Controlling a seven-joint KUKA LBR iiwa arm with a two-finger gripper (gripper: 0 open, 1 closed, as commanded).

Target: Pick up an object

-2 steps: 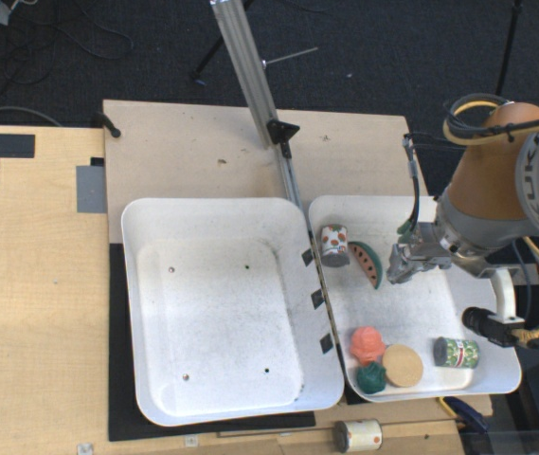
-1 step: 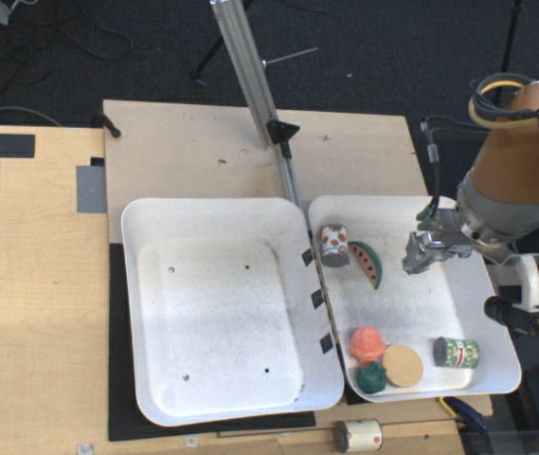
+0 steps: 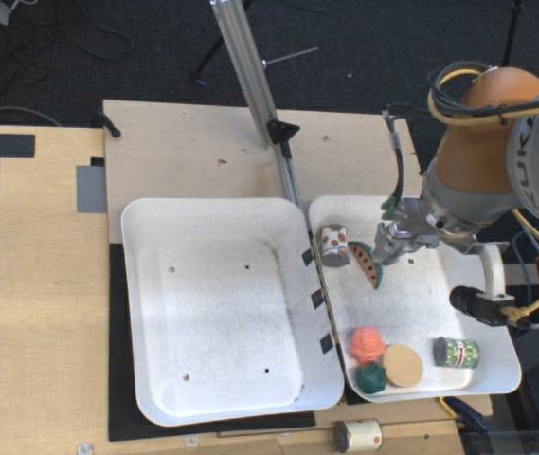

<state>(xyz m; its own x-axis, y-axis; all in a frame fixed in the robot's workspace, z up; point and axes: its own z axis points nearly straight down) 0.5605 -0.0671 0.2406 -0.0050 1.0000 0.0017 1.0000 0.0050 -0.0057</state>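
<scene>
Pick is not done: the hand (image 3: 389, 245) sits low over the upper part of the right bin (image 3: 496, 382), just beside the watermelon-slice toy (image 3: 368, 263), which lies flat on the bin floor with nothing lifted. From this slanted view it's hard to say whether the hand's grip is apart or together, so cannot tell. Other candidates sit untouched: a small patterned cup (image 3: 334, 245) next to the slice, and an orange ball (image 3: 367, 343), green lump (image 3: 372, 377), tan disc (image 3: 404, 366) and green can (image 3: 457, 353) along the near edge; grasp and lift both remain.
</scene>
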